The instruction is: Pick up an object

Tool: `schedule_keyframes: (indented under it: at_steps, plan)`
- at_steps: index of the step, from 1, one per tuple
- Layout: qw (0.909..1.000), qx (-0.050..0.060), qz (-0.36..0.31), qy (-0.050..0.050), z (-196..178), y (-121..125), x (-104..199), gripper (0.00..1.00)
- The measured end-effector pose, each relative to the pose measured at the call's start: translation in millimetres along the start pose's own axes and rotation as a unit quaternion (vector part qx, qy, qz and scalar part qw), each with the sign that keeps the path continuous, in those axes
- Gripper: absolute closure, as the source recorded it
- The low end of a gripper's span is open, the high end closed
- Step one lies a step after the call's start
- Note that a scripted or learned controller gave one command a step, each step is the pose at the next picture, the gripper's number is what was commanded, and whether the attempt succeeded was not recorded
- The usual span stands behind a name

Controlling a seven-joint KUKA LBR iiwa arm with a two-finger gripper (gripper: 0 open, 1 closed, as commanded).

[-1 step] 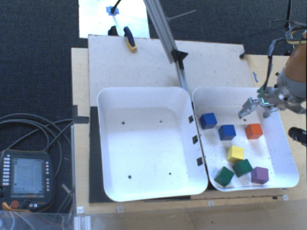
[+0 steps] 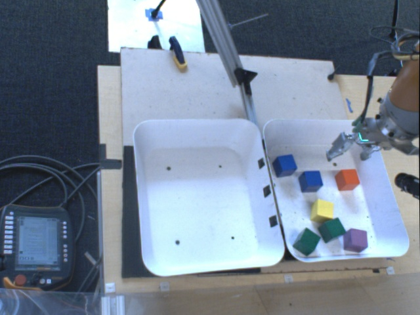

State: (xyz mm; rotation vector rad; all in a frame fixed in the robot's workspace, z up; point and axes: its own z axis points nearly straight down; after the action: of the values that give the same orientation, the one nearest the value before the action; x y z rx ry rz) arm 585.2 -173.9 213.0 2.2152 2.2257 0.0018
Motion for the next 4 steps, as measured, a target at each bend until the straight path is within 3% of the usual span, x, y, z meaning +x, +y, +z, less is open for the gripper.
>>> schedule_keyframes:
  at_steps: [2,3,4]
  plan:
    - [1.0,0.002,0.001,0.0,83.8,-2.5,-6.4,0.0]
    - [1.0,-0.009,0.0,-0.003,85.4,3.5,-8.0,0.0]
    - [0.9999,-0.011,0.0,-0.004,74.5,4.8,-8.4,1.0]
